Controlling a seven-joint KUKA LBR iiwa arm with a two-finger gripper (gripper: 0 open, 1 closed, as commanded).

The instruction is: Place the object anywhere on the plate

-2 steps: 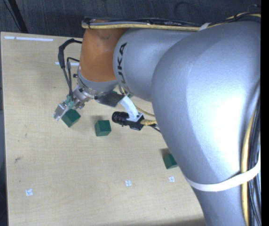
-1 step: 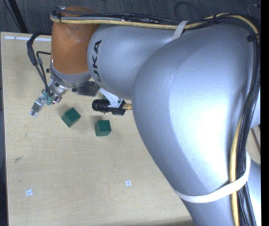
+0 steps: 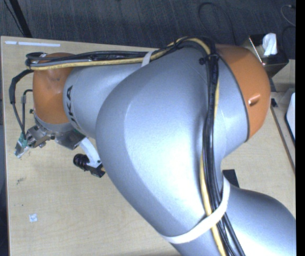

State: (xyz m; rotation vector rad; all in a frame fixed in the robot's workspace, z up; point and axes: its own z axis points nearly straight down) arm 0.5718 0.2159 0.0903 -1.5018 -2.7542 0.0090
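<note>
The arm [image 3: 163,143] stretches leftward over the tabletop [image 3: 51,207], carrying its tool [image 3: 32,140] to the far left edge (its opening and any load cannot be told), and hides object and plate.

One grey arm [image 3: 163,143] spreads across the wooden bench [image 3: 51,207]. It carries two orange bands, one [image 3: 48,97] near the wrist and one [image 3: 248,95] at the elbow joint. One bundle of black and yellow cables [image 3: 88,60] runs along it. One small pale tag [image 3: 33,217] lies on the bench. One white crumpled item [image 3: 270,43] sits at the upper right.
</note>
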